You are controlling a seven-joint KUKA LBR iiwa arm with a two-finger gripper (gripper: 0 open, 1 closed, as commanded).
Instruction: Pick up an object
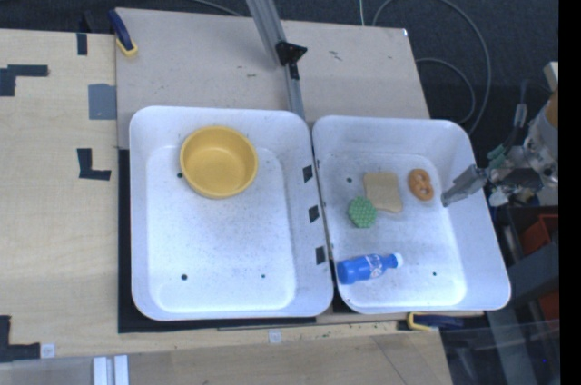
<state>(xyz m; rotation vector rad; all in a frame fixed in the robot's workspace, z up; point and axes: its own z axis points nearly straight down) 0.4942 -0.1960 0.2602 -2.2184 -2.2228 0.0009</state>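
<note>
**Gripper at right bin's edge, nothing held**

Gripper (465,183) hangs over right bin (472,283) rim; fingers' state: can't tell. Nearest obj: orange piece (420,184), just beside tips; tan block (384,191), green ball (362,212), blue bottle (368,267) farther. Risk: rim clash, or small round piece slipping. Count: 2 bins, 4 objs, 1 yellow bowl (218,161) in left bin (218,283).

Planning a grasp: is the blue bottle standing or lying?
Lying: the bottle shows its full side, white cap pointing right, on the right bin floor.
</note>
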